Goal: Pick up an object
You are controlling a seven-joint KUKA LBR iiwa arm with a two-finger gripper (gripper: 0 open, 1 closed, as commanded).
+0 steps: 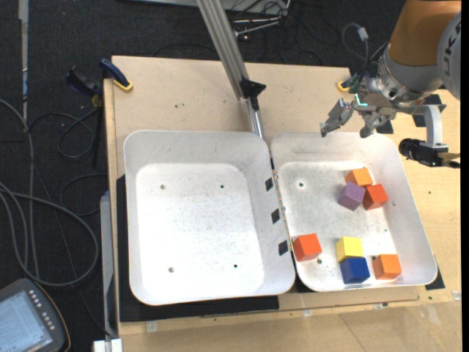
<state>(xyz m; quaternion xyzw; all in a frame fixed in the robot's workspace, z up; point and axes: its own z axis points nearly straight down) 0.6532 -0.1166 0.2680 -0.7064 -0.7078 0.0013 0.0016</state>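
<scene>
My claw (353, 121) is hanging with its fingers spread apart and gripping nothing above the twelve o'clock rim of the right bin (415, 204). Inside that bin, a purple block (352, 195) is touching an orange block (359, 177) and a red block (375, 196), while a yellow block (349, 247) is sitting against a blue block (355, 270) toward six o'clock.

No readable text, label, brand, number or sign anywhere. Screen of tablet (26, 321), off table's (183, 94) near left corner, glows pale, content too blurred to read. Small black marks on rim between two bins (272, 196) carry no legible characters.
</scene>
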